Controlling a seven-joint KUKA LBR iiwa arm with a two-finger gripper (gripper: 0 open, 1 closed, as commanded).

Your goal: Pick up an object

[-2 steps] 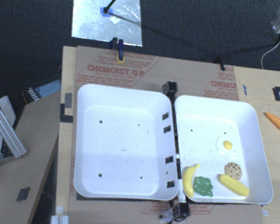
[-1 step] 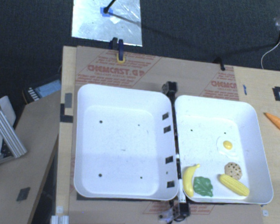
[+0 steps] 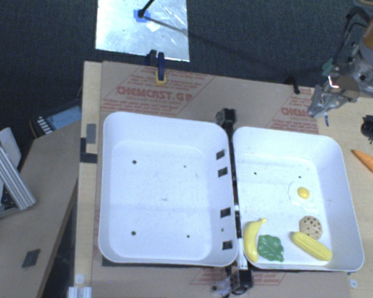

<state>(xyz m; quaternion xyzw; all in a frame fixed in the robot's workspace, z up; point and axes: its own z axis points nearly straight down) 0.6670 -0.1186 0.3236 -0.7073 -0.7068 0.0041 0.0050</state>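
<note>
Camera view: my jaws [image 3: 323, 106] hang at 1 o'clock, above the table [image 3: 268, 97] just past the right bin's [image 3: 337, 157] far rim. Too small and blurry here, so I cannot tell if they're apart or together. Right bin, 4–5 o'clock: fried egg [image 3: 302, 193], cookie [image 3: 310, 226], corn cob [image 3: 312, 246], banana [image 3: 252, 239] touching green leaf [image 3: 270, 247]. Carrot [image 3: 369, 161] on table at 3 o'clock. Left bin [image 3: 111, 171] at centre-left.
</note>
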